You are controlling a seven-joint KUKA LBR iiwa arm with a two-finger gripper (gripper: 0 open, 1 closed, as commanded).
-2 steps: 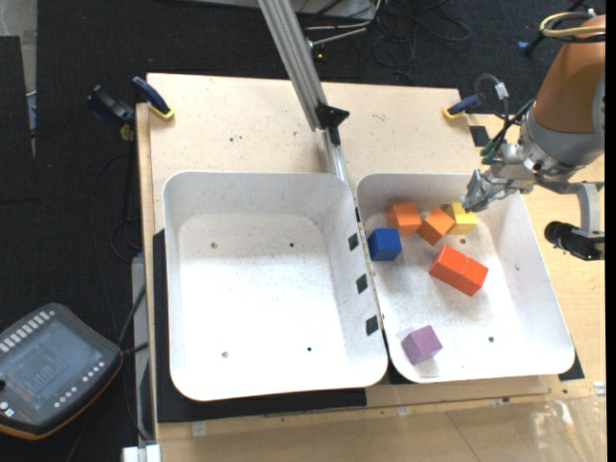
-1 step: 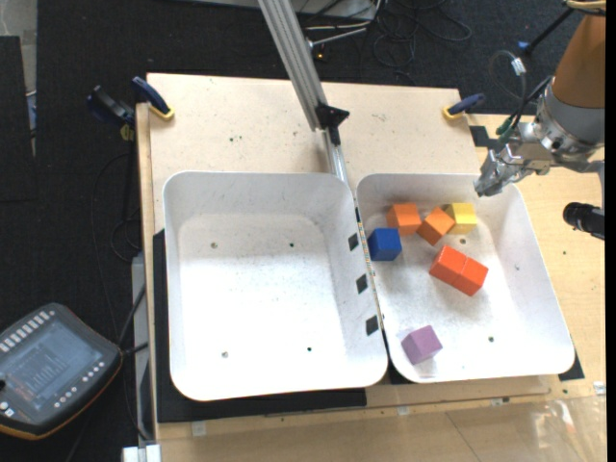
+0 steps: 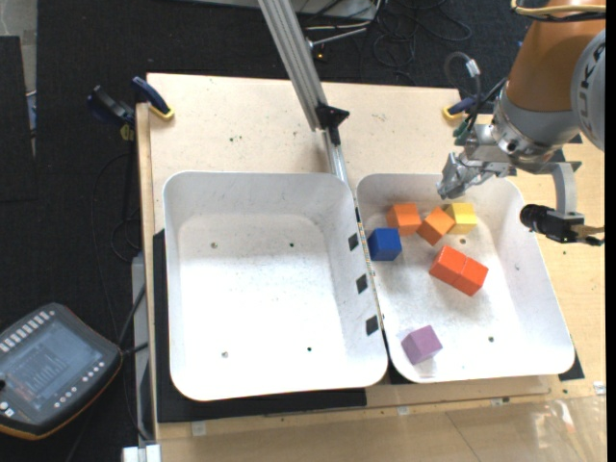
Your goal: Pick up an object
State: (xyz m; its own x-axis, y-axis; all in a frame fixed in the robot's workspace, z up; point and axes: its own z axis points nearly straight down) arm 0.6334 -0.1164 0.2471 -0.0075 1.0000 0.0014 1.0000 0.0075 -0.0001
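White plastic formed two shallow bins on a pale speckled bench (image 3: 241,114). The left bin (image 3: 192,200) sat beside a grey handheld control pendant (image 3: 48,369) at the bench's lower left. The right bin (image 3: 539,287) held a blue cube (image 3: 384,244), three orange blocks (image 3: 458,269), a yellow cube (image 3: 463,217) and a purple cube (image 3: 422,344). The gripper (image 3: 454,187) hovered just above the yellow cube; whether it was open or closed could not be told. Nothing looked lifted, so the pick seemed not yet done. Dark floor and cables lay behind.
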